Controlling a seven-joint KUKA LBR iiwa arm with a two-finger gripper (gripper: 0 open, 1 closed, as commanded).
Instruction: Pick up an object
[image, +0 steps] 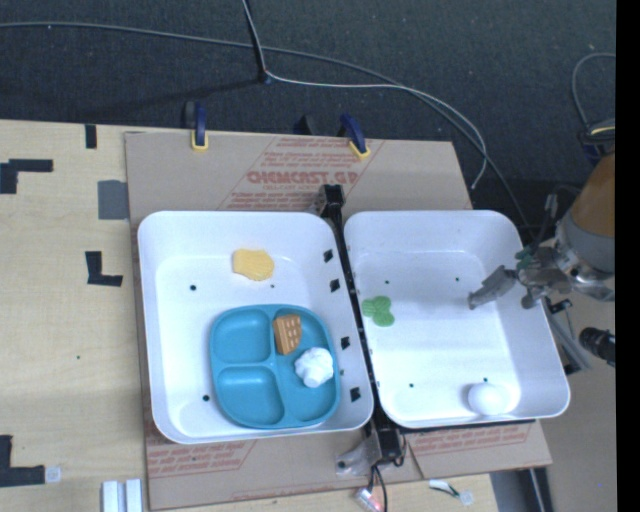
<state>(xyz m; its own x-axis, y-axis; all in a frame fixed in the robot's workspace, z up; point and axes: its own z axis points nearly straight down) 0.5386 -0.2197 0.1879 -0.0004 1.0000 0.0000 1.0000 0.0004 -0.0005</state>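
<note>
A wooden bench (60, 330) holds a cardboard sheet (290, 170) under two bins. The left bin (160, 250) has a yellow piece (253, 264) at 12 o'clock above a blue tray (245, 385). The right bin (440, 225) holds a green piece (378, 311) at 9 o'clock and a white ball (489, 398) at 5. The gripper (492, 287) at 3 o'clock holds nothing; I cannot tell how its fingers stand.

Two white bins (160, 250); a blue tray (240, 385) with a brown waffle-patterned piece (288, 332) and a white lump (314, 367); yellow piece (254, 264); green piece (378, 311); white ball (489, 398)
</note>
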